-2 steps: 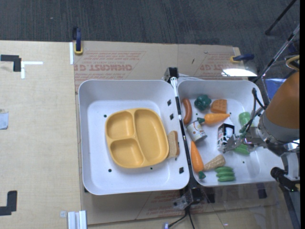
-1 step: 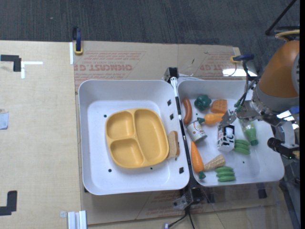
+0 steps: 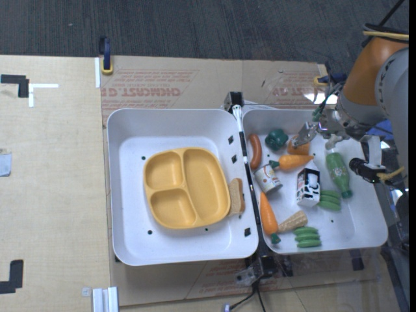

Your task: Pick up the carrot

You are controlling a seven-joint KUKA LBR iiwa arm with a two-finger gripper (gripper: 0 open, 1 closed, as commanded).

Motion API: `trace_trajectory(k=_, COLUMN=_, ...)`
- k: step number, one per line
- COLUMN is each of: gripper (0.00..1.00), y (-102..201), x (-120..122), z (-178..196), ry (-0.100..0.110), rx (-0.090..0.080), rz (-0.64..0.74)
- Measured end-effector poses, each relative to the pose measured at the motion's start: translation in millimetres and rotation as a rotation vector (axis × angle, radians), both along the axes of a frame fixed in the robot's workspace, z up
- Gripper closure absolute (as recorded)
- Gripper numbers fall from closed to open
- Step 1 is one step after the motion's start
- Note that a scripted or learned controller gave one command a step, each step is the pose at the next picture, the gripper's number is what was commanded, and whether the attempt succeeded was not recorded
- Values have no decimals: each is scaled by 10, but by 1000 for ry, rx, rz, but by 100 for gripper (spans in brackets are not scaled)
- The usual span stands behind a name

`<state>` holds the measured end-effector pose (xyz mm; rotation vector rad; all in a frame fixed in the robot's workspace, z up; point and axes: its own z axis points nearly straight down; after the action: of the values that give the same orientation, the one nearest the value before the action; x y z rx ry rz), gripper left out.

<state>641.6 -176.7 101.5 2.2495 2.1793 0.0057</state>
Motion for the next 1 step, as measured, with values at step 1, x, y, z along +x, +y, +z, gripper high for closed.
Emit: trace_trajectory(k=1, gripper=0, y=565, x=-381, z=-98, ry=12, rx=5, rz=-189)
